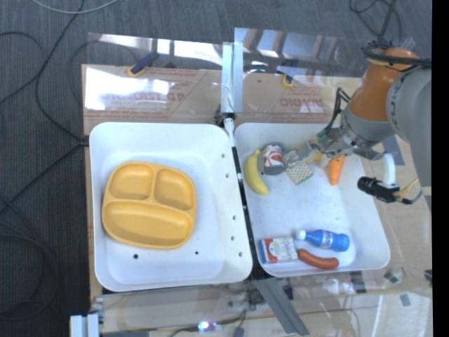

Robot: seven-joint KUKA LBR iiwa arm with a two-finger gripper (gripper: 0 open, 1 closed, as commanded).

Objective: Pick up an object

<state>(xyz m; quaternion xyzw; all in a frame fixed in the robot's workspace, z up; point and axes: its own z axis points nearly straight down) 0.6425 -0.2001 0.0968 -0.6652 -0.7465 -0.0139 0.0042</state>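
Observation:
The right bin (pixel 365 216) holds several items. A yellow banana (pixel 255 175) lies at its left wall, with a small can (pixel 272 159) beside it and a checkered packet (pixel 299 173) just to the right. An orange carrot (pixel 337 168) lies near the bin's far right. At the front are a blue bottle (pixel 326 239), a small carton (pixel 278 249) and a red sausage (pixel 319 260). My gripper (pixel 317 149) is low over the bin's far right part, between the packet and the carrot, pointing left toward the can. Nothing is visibly held.
The left bin (pixel 210 146) carries a yellow divided plate (pixel 149 203). A clear upright panel (pixel 228 83) stands behind the two bins. The grey arm with its orange band (pixel 375 90) reaches in over the right bin's far right corner.

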